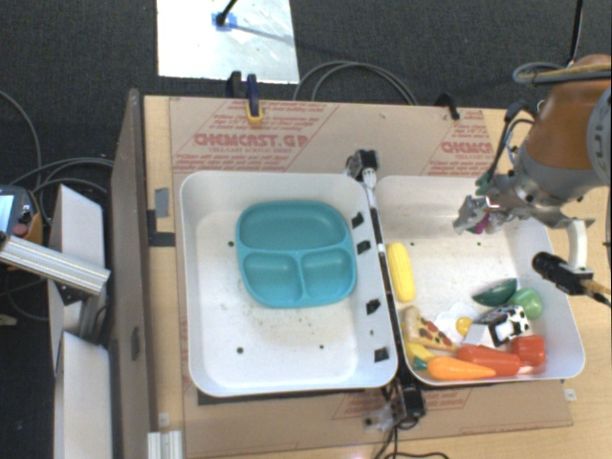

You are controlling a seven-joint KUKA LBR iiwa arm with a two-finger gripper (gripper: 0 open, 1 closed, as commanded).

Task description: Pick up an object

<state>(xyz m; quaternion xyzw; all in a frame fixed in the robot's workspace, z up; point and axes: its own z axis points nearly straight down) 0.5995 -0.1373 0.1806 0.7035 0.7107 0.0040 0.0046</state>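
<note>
The fingers [475, 216] are seen low over the right bin [435, 194] toward 2 o'clock, but whether they're spread or pinched can't be told. A pile of toy food is heaped at about 4 o'clock: a carrot [461, 368], corn cob [401, 271], and tomato [531, 350]. A teal divided plate [295, 253] is parked in the left bin [206, 285].

Robotics lab test cell, not a home or shop. Evidence: grey arm with orange band [564, 122] over a plywood bench [153, 256] covered with printed cardboard [287, 137], two white bins [206, 352] clamped side by side, loose cables [43, 175] trailing on dark carpet. Toy food [478, 357] and a teal divided plate [295, 253] look like test props, and an aluminium extrusion [53, 264] sits at the left.
</note>
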